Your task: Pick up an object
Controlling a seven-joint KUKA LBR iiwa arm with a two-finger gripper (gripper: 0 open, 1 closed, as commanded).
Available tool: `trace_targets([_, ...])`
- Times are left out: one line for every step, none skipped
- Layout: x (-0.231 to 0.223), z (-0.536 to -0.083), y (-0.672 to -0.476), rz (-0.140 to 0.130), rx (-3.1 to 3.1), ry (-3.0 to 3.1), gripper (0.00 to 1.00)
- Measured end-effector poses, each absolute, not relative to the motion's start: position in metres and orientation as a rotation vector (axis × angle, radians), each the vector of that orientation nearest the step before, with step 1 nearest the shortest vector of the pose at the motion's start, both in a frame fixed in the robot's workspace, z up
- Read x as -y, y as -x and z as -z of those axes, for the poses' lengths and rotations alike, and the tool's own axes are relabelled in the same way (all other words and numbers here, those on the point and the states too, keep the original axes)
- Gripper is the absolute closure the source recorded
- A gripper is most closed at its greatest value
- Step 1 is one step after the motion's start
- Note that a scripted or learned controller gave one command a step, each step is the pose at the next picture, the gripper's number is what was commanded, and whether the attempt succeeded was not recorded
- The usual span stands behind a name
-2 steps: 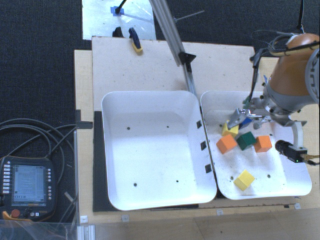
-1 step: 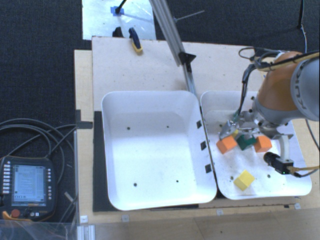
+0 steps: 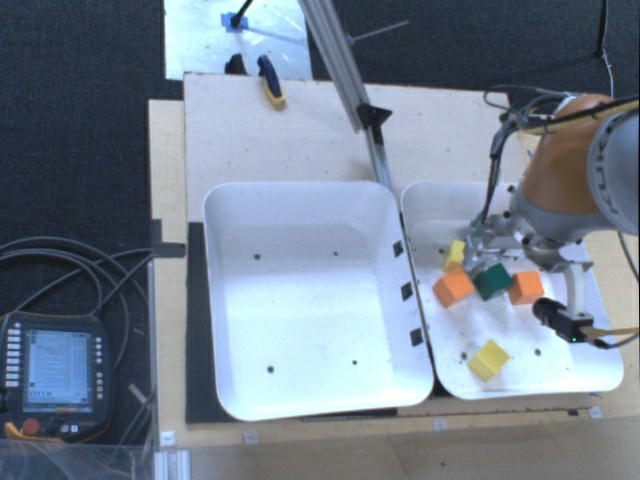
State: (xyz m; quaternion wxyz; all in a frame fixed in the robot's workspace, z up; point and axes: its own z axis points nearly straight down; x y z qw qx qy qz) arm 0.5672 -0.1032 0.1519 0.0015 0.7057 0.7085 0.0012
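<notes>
Crowding the right bin's (image 3: 600, 368) middle, blocks (image 3: 453, 288) ring the claw (image 3: 482, 258).

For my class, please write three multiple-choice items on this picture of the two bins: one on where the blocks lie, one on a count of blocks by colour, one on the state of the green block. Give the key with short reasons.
1. Where do the blocks lie?
A. In the left bin
B. In the right bin
C. On the bench beyond the bins

2. How many orange blocks are there?
A. One
B. Two
C. Four

3. How does the green block lie?
A. Between two orange blocks
B. Stacked on the yellow block
C. Outside both bins

Key:
1 B: all blocks sit in the right bin, under the arm.
2 B: one orange block lies left of the green block, the other orange block right of it.
3 A: it rests on the bin floor between them, with the gripper just above; the yellow block lies apart, nearer the camera.
</notes>
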Motion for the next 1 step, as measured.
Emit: trace_targets([0.1014,-0.1959,-0.5671,-0.006,-2.222,-2.214,1.00])
